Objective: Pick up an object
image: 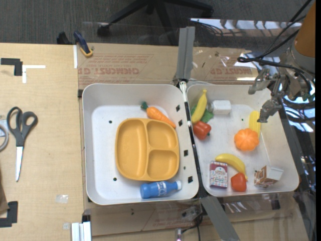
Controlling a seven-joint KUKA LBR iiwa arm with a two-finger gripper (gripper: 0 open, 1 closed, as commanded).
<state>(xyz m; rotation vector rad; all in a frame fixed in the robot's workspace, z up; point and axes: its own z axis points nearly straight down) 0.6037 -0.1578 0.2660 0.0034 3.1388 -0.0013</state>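
My gripper (263, 99) hangs over the far right part of the right bin (290, 154), open, with nothing between its fingers. Just below its lower fingertip lies a small yellow item (255, 120), and beside that an orange (247, 139). The same bin holds a banana (200, 104), a white box (221, 106), a red pepper (201, 129), a second banana (231, 160), a small red carton (218, 175), a tomato (238, 182) and a brown-and-white carton (267, 176).
The left bin (95, 134) holds a yellow divided plate (148, 149), a carrot (159, 114) and a blue bottle (159, 189). Scissors (20, 129) lie on the bench at far left. A blue clip (83, 43) sits on the cardboard behind the bins.
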